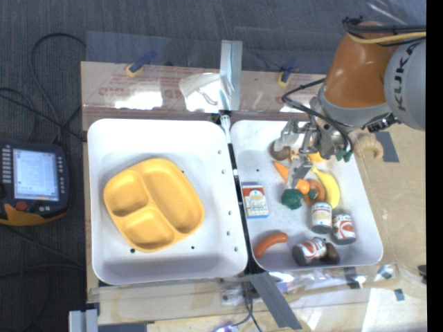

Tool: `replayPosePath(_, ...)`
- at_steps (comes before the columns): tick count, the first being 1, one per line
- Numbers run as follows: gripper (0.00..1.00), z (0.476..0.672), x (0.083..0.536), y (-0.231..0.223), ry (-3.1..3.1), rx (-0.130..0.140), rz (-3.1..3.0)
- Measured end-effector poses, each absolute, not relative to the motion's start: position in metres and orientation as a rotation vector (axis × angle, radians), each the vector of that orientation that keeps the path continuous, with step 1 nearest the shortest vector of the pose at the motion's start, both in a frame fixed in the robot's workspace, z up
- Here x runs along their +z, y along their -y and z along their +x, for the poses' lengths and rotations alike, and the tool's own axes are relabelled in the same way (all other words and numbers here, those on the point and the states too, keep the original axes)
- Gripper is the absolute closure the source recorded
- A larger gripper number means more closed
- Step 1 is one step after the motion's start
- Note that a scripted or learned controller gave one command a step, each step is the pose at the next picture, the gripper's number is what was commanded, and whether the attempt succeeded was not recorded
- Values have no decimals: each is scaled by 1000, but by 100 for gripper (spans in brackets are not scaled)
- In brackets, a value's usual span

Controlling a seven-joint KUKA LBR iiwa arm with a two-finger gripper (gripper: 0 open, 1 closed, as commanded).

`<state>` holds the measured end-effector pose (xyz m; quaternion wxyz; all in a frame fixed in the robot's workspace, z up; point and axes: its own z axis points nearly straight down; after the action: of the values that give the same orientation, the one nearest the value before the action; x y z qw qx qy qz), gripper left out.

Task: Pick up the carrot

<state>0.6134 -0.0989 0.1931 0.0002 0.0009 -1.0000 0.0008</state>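
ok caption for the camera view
Claw lowered over the carrot in the cluttered right bin.

**benchcam_guy:** Lighting's bright and even, looks like it's coming from overhead. The white bins point(159, 131) are almost blown out, and there's glare on the clear plastic sheet point(145, 92) well to the left of the gripper point(302, 159), at the far edge.

**pixelnoob:** Yeah, shadows are soft, just a faint one under the yellow tray point(152, 203). The small stuff below the gripper is mushy, labels unreadable. The dark carpet point(41, 19) looks grainy.
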Motion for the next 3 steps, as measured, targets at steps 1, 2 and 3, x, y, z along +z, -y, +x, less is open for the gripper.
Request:
replayPosePath(1,0,604,96,115,3140,-1,-222)
replayPosePath(2,100,604,103,116,3141,5,-222)
replayPosePath(3,100,613,155,104,3145,4,-89)
